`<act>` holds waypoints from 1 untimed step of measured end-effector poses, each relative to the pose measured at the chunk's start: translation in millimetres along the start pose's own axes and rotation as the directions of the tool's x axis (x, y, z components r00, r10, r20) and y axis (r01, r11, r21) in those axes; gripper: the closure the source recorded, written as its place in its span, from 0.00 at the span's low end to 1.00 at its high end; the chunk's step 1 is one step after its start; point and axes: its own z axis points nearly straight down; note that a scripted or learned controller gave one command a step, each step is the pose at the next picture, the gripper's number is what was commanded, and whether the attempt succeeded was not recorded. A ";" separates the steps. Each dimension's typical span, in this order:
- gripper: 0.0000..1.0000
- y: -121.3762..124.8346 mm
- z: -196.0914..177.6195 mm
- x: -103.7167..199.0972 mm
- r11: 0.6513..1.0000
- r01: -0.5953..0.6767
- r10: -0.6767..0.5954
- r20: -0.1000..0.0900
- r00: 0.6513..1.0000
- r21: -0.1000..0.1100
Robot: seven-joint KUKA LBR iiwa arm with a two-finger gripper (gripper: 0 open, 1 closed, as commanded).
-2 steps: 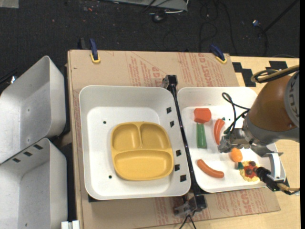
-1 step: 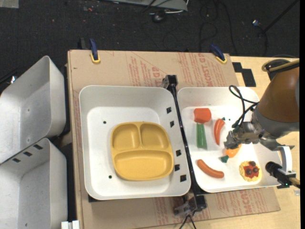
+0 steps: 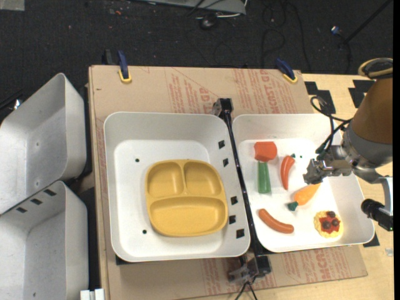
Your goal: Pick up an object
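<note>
Overhead slanted view of the brown cardboard-covered counter (image 3: pixel 162 86) bearing two shallow white bins. The left white bin (image 3: pixel 119 167) contains a yellow three-compartment plastic tray (image 3: pixel 186 197). The right white bin (image 3: pixel 350 230) contains the toy foods: a red block-shaped piece (image 3: pixel 265 150), a green stick-shaped piece (image 3: pixel 264 177), a red chilli pepper (image 3: pixel 286 170), an orange carrot with green top (image 3: pixel 304 195), a red-orange sausage (image 3: pixel 275 221) and a small yellow pizza round (image 3: pixel 329 224). The grey claw (image 3: pixel 317 170) hangs over the right bin's right half, its tips just above the carrot's upper end; the chilli lies just to its left. Whether the claw is wide or narrow cannot be told.
</note>
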 end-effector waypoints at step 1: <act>1.00 1.3 -24.8 -0.2 1.000 0.001 -0.001 -0.001 1.000 0.002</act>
